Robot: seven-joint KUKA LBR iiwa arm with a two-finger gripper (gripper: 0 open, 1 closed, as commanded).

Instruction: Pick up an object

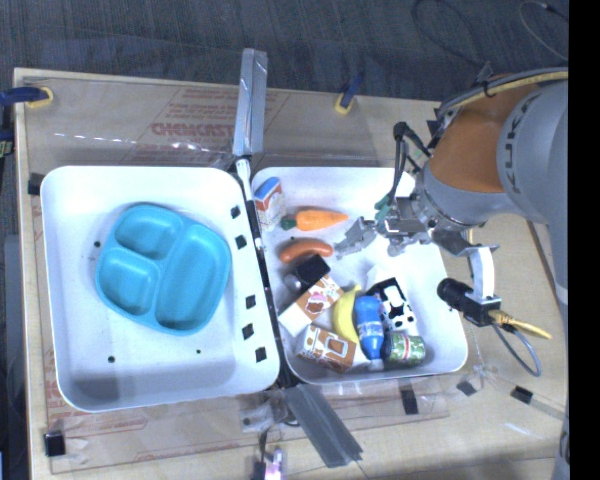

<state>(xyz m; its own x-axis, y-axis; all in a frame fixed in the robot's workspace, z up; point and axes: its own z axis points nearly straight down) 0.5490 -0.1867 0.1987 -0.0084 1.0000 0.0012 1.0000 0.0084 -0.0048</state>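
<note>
1. The task does not say which toy to pick. All the toys are in the right bin.
2. A toy carrot lies flat near the far side of that bin. Its long way runs left to right, and its pointy tip faces right, toward the gripper.
3. Just in front of the carrot lies a reddish toy sausage, also left to right.
4. A small milk carton stands in the far left corner of the right bin.
5. At the near side lie a yellow banana, a blue bottle, a black and white cow-patterned carton, a green can and two small brown and white boxes.
6. The gripper hangs over the middle of the right bin, just right of the carrot tip. I cannot tell if it is clenched or released. Nothing shows between its tips.
7. The left bin holds a blue tray with three parts.
8. Both bins sit on a brown bench under clear plastic, with red print too blurry to read. Blue clamps grip the far edge. The floor is dark grey carpet.
</note>
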